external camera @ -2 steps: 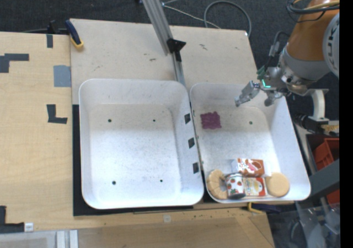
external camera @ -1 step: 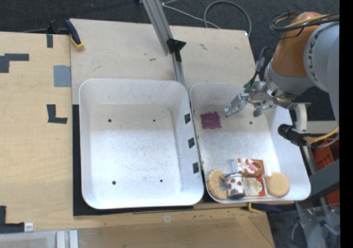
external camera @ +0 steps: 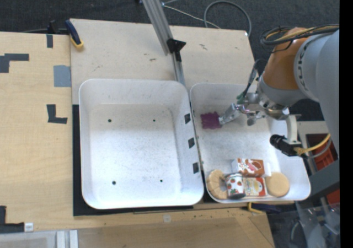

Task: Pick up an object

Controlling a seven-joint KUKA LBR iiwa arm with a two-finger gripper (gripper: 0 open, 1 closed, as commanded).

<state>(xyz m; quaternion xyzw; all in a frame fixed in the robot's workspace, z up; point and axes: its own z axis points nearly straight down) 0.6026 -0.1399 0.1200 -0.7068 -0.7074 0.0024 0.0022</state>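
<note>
A: Purple block point(external camera: 210, 120) lying in the right bin point(external camera: 287, 194), upper left part, touching the tip of the jaws point(external camera: 226, 117); clenched or released, cannot tell.

B: Looks small, light, probably stiff; best pinched across opposite flat sides; packets and cookies well apart at the near wall.

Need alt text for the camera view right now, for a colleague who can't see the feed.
The gripper reaches in from the right to a small purple object in the right bin, right beside it. A cluster of food-like items lies along that bin's near edge, and the left bin sits alongside.
</note>
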